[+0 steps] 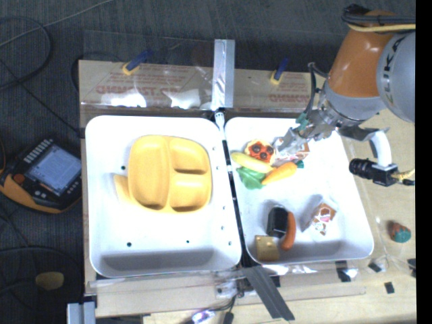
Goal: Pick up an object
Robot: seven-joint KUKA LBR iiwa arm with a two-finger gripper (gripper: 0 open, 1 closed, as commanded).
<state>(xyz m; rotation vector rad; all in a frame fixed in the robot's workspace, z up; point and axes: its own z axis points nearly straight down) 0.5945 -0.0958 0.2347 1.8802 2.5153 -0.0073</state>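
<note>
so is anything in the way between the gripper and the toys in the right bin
Nothing visible blocks it. The gripper is already low over the cluster at the back of the right bin, right by the carrot and the pizza slice. They lie crowded with the banana, so neighbours could get nudged.

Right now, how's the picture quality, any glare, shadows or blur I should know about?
Camera view: even, soft lighting; the white bins look bright but not blown out. The yellow tray carries soft highlights and throws a faint shadow. The clear plastic sheet behind the bins shows glare. The gripper looks slightly smeared, and the small toys beneath it are hard to make out.
</note>
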